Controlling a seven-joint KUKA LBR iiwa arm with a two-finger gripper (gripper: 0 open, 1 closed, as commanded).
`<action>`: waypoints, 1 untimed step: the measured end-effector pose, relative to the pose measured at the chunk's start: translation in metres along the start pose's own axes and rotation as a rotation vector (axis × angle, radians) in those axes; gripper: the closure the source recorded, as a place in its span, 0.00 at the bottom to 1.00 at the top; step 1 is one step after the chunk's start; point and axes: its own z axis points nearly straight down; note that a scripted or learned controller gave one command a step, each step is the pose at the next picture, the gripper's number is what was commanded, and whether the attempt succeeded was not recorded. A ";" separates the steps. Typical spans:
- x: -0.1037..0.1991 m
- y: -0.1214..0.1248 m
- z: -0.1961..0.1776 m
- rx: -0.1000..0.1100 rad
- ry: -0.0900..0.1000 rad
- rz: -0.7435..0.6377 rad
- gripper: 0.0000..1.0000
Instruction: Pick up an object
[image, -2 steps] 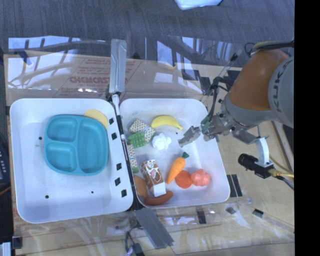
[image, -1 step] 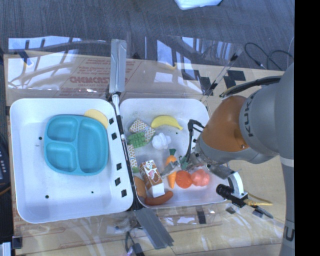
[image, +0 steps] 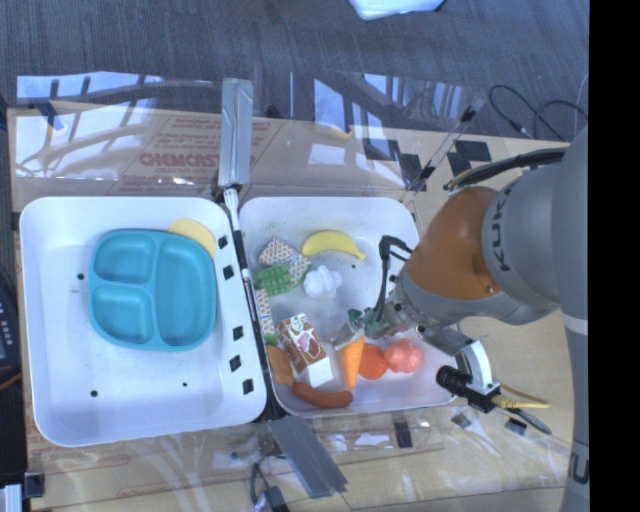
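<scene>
Claw (image: 368, 322) sits low in the right bin (image: 395, 215), by the carrot (image: 352, 362). Its grip, I can't tell. Open floor lies along the far wall, near the banana (image: 332, 243).

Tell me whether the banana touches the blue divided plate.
Apart. The camera view shows the banana in the right bin and the blue divided plate in the left bin, with the bin walls between them.

blue tray (image: 153, 289) (left bin (image: 50, 400)), yellow disc (image: 196, 233)

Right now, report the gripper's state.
Gripper: low in the right bin above the carrot; open or shut cannot be told, and no object is visibly held.
</scene>
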 end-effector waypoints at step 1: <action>0.010 0.082 -0.081 -0.003 -0.002 0.076 1.00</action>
